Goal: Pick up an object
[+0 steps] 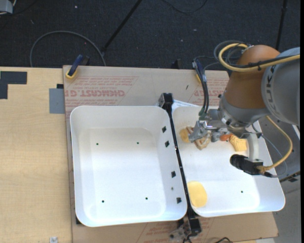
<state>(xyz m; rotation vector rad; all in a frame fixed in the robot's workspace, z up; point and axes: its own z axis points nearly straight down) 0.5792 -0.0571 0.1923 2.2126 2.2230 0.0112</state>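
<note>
My gripper (200,135) is low in the right bin (253,201), near its back left part, and the grey arm with its orange band (248,87) comes down over it from the right. Just under and left of the gripper lies a small cluster of tan and yellow pieces (186,133), and a tan piece (203,143) touches the gripper's tip or sits right below it. A yellow-orange block (237,144) lies to the gripper's right, with a small red bit (225,137) beside it. Near the front left of this bin lies a round yellow object (197,194).
The left bin (86,135) adjoins the right one along a black-clipped divider (173,156). A black cable end (245,164) hangs off the arm over the right bin. Cardboard (116,87) underlies both bins, with clamps at its back edge.
</note>
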